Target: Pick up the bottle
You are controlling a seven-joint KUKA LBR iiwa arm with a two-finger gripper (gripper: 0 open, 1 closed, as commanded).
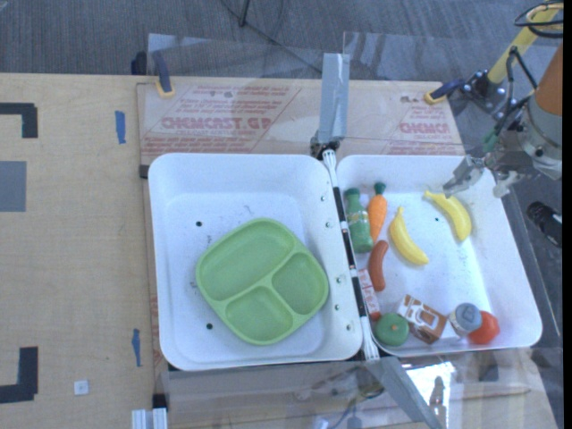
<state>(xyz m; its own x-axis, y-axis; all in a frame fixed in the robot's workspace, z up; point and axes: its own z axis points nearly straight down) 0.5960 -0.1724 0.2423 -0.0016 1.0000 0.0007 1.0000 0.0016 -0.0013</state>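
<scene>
Start with the desk [71, 239]; it carries two white bins side by side, and your landmark is the right bin [509, 275]; the left bin [179, 195] beside it holds only a green divided plate [261, 281], which plays no part in this; the arm [547, 88] hangs over the right bin's far right corner, with the tool [483, 175] just above that rim; you cannot tell from this blur whether it is released or clenched, though nothing shows in it; the bottle [357, 220], green with an orange cap, lies against the right bin's left wall, so it sits clear across the bin from the tool; its long axis runs along that wall, cap toward the far edge; a carrot [379, 214] lies just beside it, likely crowding a grasp; you would need to travel left and align across the bottle's width.
</scene>
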